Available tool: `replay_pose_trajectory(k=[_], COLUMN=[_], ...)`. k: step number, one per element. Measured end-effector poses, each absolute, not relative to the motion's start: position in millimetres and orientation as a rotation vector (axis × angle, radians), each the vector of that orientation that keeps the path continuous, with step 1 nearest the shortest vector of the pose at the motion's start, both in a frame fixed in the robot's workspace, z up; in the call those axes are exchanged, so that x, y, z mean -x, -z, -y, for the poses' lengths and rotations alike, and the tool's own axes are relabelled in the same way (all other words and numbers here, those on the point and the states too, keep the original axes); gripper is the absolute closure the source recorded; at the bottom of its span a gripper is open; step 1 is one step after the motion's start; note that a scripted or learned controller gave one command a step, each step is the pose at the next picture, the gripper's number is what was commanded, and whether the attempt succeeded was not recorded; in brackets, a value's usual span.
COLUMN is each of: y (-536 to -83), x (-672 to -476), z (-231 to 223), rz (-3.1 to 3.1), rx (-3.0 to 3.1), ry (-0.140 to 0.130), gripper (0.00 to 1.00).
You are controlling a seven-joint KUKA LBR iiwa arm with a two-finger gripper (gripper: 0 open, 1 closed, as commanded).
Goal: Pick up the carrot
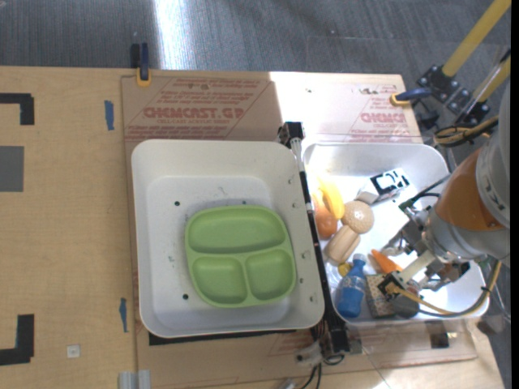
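The carrot (pixel 383 259) is a small orange piece in the right bin (pixel 422 162), near the bin's front middle. Only its left end shows; the rest is covered by the gripper. My gripper (pixel 408 255) is low in the right bin, right against the carrot's right side, with the orange-banded wrist (pixel 470 205) above it. Whether the carrot is in its grasp is hidden from this angle.
Left of the carrot lie a blue bottle (pixel 350 292), a wooden mushroom-shaped piece (pixel 350 232), an orange fruit (pixel 325 223) and a yellow piece (pixel 332 198). A black-and-white item (pixel 389 182) sits at the back. The left bin (pixel 154 217) holds a green divided plate (pixel 240 254).
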State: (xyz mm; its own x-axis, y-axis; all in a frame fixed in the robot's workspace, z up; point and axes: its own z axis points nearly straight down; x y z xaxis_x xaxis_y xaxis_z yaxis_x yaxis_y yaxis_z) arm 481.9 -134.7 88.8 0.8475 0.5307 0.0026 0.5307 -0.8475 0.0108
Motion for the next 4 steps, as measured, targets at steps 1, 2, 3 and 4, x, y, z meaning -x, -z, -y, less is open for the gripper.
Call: replay_pose_trajectory(k=[1,2,3,4], y=[-89.3,-99.5,-90.6,-90.6], x=[-483.1,-480.9,-479.9,-480.0], z=[98.0,99.9,97.4,97.2], rz=[-0.373,-0.378,-0.316,-0.317], rx=[-3.105,-3.104,-3.122,-3.121], ry=[-0.019,-0.005,-0.003,-0.003], gripper=[0.0,1.0,1.0,1.0])
